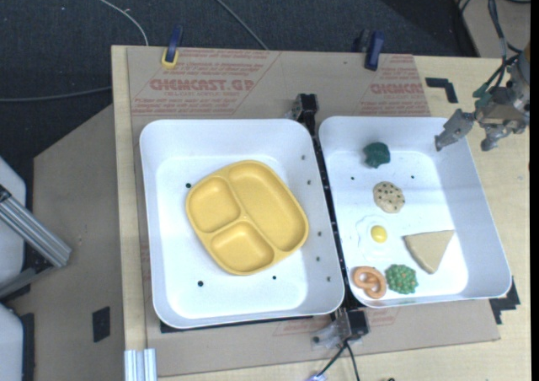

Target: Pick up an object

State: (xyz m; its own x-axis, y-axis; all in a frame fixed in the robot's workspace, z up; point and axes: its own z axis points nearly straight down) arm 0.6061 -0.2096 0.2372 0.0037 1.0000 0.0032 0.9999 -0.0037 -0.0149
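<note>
The right bin (472, 202) holds several food toys: a dark green broccoli piece (376, 152) at the back, a speckled cookie (388, 195), a fried egg (376, 233), a tan wedge (429, 249), a pretzel (369, 281) and a bright green broccoli (402, 278) at the front. My gripper (470, 135) hangs at the right bin's far right corner, above its rim. Its two fingers are spread apart with nothing between them.
The left bin (160, 202) holds a yellow divided plate (245, 216). Blue clamps (371, 49) sit on the cardboard at the back. A black bracket (306, 106) stands between the bins at the back edge.
</note>
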